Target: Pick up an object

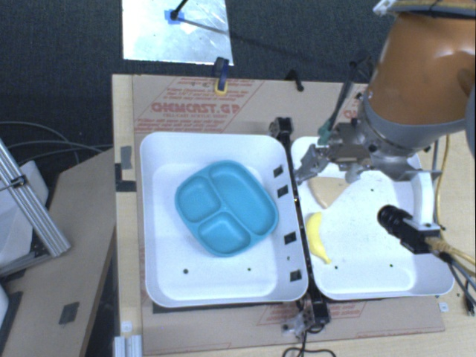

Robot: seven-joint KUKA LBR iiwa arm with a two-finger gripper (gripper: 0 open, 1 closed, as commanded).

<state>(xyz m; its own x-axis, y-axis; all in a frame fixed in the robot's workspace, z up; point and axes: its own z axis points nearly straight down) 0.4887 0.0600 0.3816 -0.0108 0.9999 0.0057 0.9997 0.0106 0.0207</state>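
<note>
Arm [428, 65], grey with orange band, fills the upper right above the right bin [428, 277]. Left bin [160, 274] holds a blue three-compartment tray [225, 207], roughly centred. Gripper [311, 168] sits low over the right bin's upper left corner, near the divider between the bins; whether it is open or closed cannot be made out. A tan flat piece [327, 193] lies just below it. Yellow banana [316, 236] rests along the right bin's left wall, apart from the gripper.

Orange-banded grey arm [428, 65]; metallic grey pincer [306, 171]; teal cable.
</note>
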